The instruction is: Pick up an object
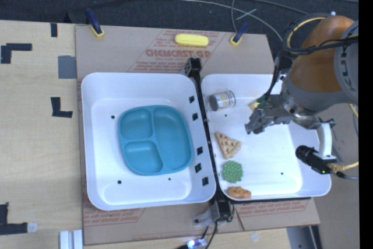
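Observation:
The right bin [291, 186] holds a small grey can [222, 100] lying on its side, a toy pizza slice [227, 144], a green round piece [232, 171] and an orange-brown piece [239, 192] near the front wall. A bit of yellow [254, 105] peeks out beside the arm's wrist. My gripper [256, 123] hangs over the middle of the right bin, to the right of the can and the pizza slice. I see nothing between its dark fingers, and their spacing is unclear from this angle.
The left bin [96, 102] holds a blue divided plate [155, 139]. A yellow banana-like toy [191, 39] lies on the cardboard behind the bins. Cables run across the dark floor at the back. The arm's body covers the right bin's far right side.

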You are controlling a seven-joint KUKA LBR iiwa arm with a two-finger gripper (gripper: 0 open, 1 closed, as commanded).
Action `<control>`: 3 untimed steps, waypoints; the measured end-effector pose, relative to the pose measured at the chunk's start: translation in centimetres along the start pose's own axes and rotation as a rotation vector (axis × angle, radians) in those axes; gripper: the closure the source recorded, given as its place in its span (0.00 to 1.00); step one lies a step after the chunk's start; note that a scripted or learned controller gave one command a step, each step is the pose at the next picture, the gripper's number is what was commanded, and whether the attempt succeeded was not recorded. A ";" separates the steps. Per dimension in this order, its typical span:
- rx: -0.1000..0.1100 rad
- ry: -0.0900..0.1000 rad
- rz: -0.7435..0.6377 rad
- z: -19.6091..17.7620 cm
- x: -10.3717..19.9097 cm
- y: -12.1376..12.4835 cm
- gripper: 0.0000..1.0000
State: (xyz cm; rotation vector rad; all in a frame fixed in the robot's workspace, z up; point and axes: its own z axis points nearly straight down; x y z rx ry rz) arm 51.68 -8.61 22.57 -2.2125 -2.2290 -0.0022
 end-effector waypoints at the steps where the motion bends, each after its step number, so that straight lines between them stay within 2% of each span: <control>1: 0.001 0.000 0.000 -0.7 5.2 0.3 1.00; 2: 0.003 0.000 0.001 0.0 10.7 0.4 1.00; 3: 0.003 -0.001 0.001 0.8 15.1 1.8 1.00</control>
